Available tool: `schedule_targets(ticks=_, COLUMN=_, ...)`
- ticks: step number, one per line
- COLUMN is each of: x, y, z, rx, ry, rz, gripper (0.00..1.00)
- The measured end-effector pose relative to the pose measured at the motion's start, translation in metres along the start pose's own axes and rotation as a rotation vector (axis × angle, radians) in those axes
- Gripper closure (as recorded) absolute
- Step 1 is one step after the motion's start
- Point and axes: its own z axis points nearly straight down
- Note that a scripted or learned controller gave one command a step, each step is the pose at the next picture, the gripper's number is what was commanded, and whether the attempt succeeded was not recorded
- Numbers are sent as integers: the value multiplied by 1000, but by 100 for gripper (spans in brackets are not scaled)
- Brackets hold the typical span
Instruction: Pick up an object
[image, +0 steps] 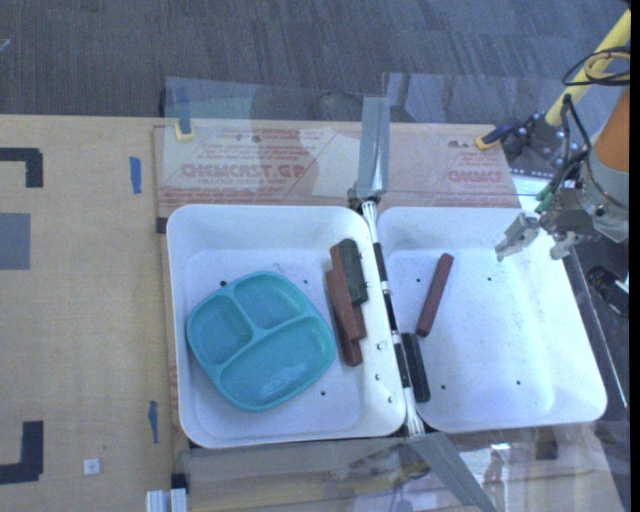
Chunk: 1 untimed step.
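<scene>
A teal divided plate (260, 340) lies in the left bin (190, 232). Beside it on the right rest a brown stick (345, 322) and a dark green bar (349, 270), which overlap. A second brown stick (434, 293) lies tilted in the right bin (560, 400), near its left side. A black bar (412, 366) sits along the divider between the bins. My gripper (535, 242) hovers over the right bin's upper right corner. It is open with nothing between its fingers and stands well to the right of the brown stick.
A clear upright panel (372, 150) stands behind the bins at the divider. Cardboard with red print (250, 165) lies behind the bins. Yellow and black cables (580, 70) hang at the upper right beside the arm.
</scene>
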Motion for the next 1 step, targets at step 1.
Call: schedule_targets(ticks=1, x=44, y=23, z=123, rx=-15, ry=-4, rz=-1, gripper=0)
